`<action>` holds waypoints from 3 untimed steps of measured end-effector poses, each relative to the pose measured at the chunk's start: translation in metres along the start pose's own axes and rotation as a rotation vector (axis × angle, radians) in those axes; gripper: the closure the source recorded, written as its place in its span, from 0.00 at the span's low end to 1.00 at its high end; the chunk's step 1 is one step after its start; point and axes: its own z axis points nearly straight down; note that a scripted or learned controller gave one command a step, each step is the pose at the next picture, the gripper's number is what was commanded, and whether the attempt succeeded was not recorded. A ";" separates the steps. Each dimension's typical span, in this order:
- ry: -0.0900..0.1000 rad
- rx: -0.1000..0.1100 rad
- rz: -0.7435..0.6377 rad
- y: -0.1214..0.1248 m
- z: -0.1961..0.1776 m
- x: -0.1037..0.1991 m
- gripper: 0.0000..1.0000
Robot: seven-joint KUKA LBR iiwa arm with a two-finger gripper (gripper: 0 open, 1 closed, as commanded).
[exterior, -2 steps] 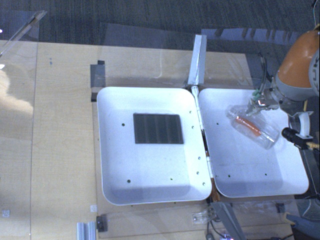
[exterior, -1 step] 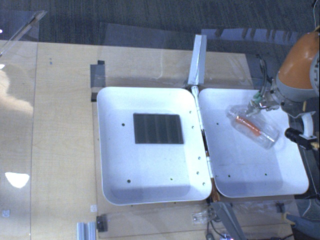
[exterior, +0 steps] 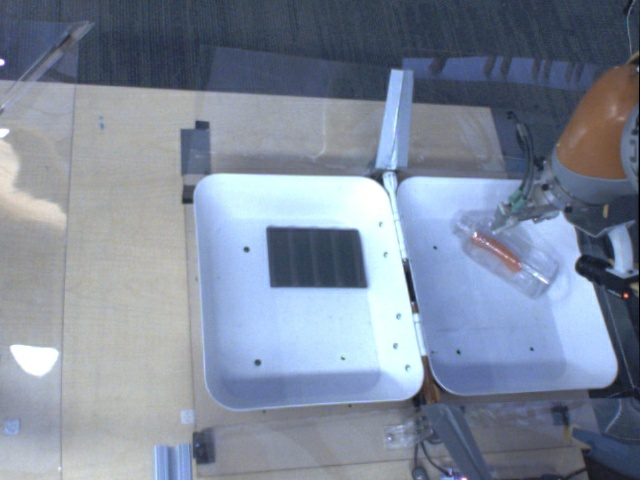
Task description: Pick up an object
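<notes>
A clear plastic tube with an orange-red insert lies slantwise in the right bin, toward its far right part. My gripper is low over the bin, just above and to the right of the tube's upper end, very close to it or touching it. A dark grey ribbed rectangular pad lies flat in the middle of the left bin, well away from the gripper.
The arm's orange band and grey wrist hang over the right bin's far right corner. A metal divider post stands behind the joint between the bins. Wooden bench stretches to the left.
</notes>
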 end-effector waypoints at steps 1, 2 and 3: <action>0.000 -0.002 -0.035 0.001 0.000 0.001 0.00; 0.034 0.041 -0.170 0.048 0.046 0.017 0.00; 0.032 0.049 0.043 -0.002 0.041 0.032 0.00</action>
